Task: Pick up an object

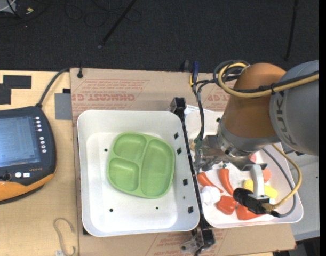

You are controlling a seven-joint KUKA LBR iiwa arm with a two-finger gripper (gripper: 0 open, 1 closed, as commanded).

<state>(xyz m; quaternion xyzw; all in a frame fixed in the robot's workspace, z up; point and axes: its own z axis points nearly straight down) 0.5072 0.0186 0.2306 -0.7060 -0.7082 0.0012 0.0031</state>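
My gripper (208,152) is low over the left side of the right bin (291,209), mostly hidden under the grey and orange wrist. Just in front of it lie a small red chili pepper (225,178) and an orange carrot piece (205,179). Nearer the bin's front lie a white lump (208,196), a red-orange chunk (225,204) and an orange piece (247,214). A yellow item (269,193) rests further right. I see nothing held between the fingers.
The left bin (93,207) holds a green divided plate (141,164) near its middle. A black divider (187,164) runs between the bins. A teach pendant (18,151) lies on the bench at far left.
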